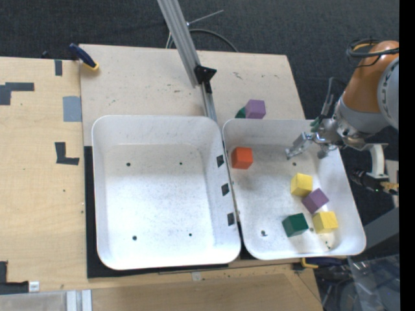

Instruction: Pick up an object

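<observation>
Seemingly unlabelled orange cube [242, 157] sits left of pincer [299, 149]

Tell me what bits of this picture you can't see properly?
- End effector, camera view: too small and blurred to tell what its fingers are doing.
- Green block behind the right bin: mostly hidden by the purple block.
- White object in the bin's near corner: blends into the bin, shape unclear.
- Arm: cut off by the right edge.
</observation>
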{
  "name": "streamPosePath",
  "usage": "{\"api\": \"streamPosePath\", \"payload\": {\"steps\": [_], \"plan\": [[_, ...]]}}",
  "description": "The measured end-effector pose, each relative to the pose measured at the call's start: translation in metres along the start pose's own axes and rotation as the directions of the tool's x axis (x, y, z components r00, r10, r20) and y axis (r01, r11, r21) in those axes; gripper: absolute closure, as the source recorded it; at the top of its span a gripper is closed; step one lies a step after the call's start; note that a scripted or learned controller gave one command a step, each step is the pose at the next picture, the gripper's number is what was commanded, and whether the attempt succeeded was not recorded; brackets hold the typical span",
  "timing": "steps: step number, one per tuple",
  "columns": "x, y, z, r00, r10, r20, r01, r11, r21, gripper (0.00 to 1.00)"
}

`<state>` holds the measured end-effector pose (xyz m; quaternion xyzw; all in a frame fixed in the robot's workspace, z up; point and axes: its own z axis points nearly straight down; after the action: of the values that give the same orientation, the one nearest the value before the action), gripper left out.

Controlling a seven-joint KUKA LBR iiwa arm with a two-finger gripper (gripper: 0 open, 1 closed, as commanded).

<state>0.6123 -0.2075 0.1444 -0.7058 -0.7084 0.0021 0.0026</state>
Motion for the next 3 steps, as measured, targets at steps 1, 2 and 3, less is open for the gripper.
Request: {"api": "streamPosePath", "payload": {"steps": [1,2,3], "plan": [[0.043,0.061,0.041,1.000,-0.002,0.000,0.002,1.000,-0.003,0.00],[0.071,0.066,0.052,1.000,0.010,0.016,-0.010,1.000,0.011,0.00],[0.045,0.066,0.055,1.000,0.004,-0.013,-0.004,1.000,0.018,0.00]]}}
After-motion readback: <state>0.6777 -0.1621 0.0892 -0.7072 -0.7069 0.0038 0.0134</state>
